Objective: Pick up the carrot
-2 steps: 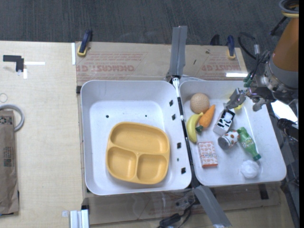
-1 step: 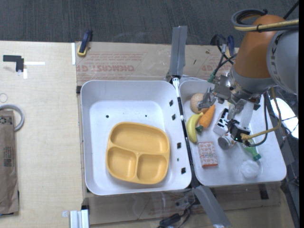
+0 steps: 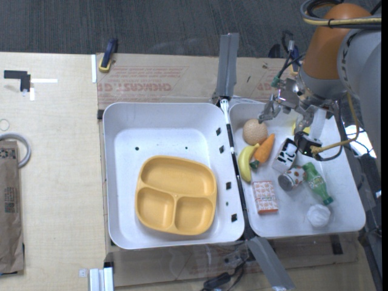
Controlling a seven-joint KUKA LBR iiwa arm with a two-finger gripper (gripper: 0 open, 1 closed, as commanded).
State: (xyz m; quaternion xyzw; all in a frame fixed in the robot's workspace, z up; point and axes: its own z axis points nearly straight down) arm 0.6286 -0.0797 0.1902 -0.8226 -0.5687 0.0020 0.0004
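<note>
Clearly, the gripper [image 3: 290, 107] hangs over the back part of the right bin [image 3: 345, 220], and its two fingers [image 3: 271, 109] stand apart, wide open. Nothing is between them; they hold no object and touch none that I can see. One finger points to the left side, toward the bin's back-left corner, and the other is nearer to the arm [image 3: 339, 47], which comes in from the right with its orange band above the wrist.

The carrot [image 3: 264, 150] lies in the right bin, lower than the gripper and a little to its left, apart from the fingers. It is orange, short and tapered, and it lies at a slant. Its upper end is just beside a round tan ball [image 3: 254, 131], and its lower end touches a yellow banana [image 3: 245, 162], which curves along the bin's left wall.

To the right of the carrot there is a small black-and-white carton [image 3: 287, 154], then a little can [image 3: 292, 179] and a green bottle [image 3: 317, 183]. A pink box [image 3: 265, 197] lies near the front, and a clear cup [image 3: 318, 215] is in the front-right corner.

The left bin [image 3: 121, 162] holds a yellow divided plate [image 3: 176, 194].
</note>
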